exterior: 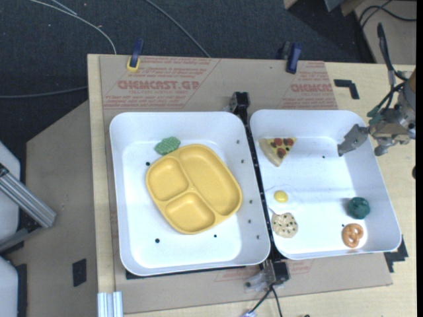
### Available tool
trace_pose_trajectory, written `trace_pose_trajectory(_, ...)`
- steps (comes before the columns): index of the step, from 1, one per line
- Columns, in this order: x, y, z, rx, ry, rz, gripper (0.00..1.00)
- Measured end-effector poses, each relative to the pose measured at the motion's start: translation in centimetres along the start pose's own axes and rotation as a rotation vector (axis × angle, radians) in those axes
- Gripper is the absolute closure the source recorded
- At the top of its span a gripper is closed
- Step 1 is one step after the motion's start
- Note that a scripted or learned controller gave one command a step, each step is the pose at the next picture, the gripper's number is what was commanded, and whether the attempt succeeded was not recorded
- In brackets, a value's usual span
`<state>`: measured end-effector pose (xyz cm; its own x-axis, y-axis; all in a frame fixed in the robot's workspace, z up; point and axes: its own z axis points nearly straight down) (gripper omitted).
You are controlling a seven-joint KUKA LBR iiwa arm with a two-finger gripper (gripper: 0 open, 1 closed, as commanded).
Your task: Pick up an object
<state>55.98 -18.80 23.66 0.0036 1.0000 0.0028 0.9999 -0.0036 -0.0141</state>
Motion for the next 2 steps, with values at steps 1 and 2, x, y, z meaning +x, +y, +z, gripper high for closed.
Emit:
trace_pose_trajectory(1,0.1,0.2,-0.8,-0.014,-0.003,-0.004,0.00)
trace_pose_trajectory(2,-0.6,-0.4,4.7,-0.010,-0.002,-0.003,0.00)
